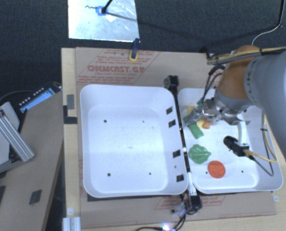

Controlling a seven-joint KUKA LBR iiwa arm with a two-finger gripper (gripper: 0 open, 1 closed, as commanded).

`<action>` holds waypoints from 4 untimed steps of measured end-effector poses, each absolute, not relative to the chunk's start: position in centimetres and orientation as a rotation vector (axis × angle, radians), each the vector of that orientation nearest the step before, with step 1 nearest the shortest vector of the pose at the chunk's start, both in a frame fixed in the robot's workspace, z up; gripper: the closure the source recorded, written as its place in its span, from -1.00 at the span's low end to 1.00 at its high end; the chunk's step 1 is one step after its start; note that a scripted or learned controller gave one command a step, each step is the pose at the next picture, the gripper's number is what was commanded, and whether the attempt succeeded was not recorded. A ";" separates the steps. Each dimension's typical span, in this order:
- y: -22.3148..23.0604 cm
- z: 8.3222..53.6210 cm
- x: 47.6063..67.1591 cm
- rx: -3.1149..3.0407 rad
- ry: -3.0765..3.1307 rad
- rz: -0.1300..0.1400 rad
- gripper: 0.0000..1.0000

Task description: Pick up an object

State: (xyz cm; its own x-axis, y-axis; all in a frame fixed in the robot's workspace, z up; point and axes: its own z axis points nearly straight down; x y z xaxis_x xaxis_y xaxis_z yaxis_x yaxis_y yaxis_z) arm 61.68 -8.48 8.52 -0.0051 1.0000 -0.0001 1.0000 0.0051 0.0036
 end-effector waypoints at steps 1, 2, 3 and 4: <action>-8.5 9.7 61.7 2.212 2.224 0.007 1.00; 3.5 25.0 67.3 2.193 2.232 0.032 1.00; 15.6 37.7 66.9 2.204 2.233 0.025 1.00; 23.5 44.9 66.1 2.205 2.234 0.019 1.00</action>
